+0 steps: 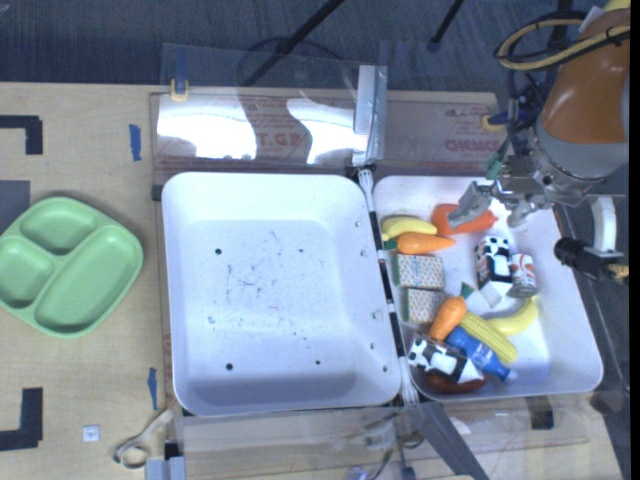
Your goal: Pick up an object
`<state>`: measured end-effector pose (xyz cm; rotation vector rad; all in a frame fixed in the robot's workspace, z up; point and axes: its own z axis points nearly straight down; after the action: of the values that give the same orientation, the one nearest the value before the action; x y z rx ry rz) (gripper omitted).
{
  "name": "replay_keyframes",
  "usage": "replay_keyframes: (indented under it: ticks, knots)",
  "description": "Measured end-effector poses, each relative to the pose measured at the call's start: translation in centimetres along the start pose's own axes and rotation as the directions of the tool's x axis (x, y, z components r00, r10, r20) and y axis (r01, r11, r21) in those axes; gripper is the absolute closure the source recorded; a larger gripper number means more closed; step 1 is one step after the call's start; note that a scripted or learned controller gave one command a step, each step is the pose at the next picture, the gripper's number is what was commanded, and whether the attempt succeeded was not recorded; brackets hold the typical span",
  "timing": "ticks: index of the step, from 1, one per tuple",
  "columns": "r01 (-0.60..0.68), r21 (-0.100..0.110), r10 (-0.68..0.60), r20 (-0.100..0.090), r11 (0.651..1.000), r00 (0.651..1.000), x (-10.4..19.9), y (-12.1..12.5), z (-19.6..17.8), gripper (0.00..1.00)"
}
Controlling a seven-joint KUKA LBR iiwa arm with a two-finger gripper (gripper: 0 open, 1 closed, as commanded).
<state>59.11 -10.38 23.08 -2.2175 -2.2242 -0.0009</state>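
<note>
Orange wedge-shaped piece (pixel 447 217): smooth and plastic-looking, lying at the back of the right bin (pixel 585 353), directly at my fingers (pixel 472 208) and partly covered by them. I cannot tell whether they are clenched, released or touching it.

Arm pose: my arm (pixel 590 98) reaches in from the right over the bin's back corner. The orange band sits above the grey wrist, the wrist is tipped downward, and the metal fingers slant toward the bin's partition side.

Neighbouring items, relative to my fingers:
- Toward the partition, near: a curved yellow banana (pixel 404 226), with a tapered orange carrot (pixel 426 242) just in front of it, both glossy.
- In front, just beside: a black-and-white cow-patterned block (pixel 492 256), with a small printed can (pixel 521 274) touching it.
- Further in front: two square, grid-textured waffle pieces (pixel 421 269), a second carrot (pixel 448 315), a knobbly yellow corn cob (pixel 492 337) and a blue tube (pixel 478 354), heaped together.

Well apart, beyond the partition: the left bin (pixel 270 368), a shallow white tray with rounded corners and a scuffed floor. Further still, on the pale wooden tabletop (pixel 80 148), is a matte green divided plate (pixel 66 264).
</note>
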Motion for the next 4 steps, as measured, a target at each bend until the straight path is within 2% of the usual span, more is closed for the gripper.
replay_keyframes:
  ticks: [1,2,3,4]
  knots:
    - [0.013,-0.001,-0.013,0.001,1.000,1.000,-4.9,0.0,9.3,0.00]
    - [-0.106,-0.004,0.106,0.002,0.994,0.994,-4.3,7.7,-2.5,0.00]
    - [-0.112,-0.001,0.112,0.001,0.994,0.994,-4.3,1.6,7.2,0.00]
    - [-0.118,-0.004,0.118,0.001,0.993,0.993,-7.7,1.9,14.5,0.00]
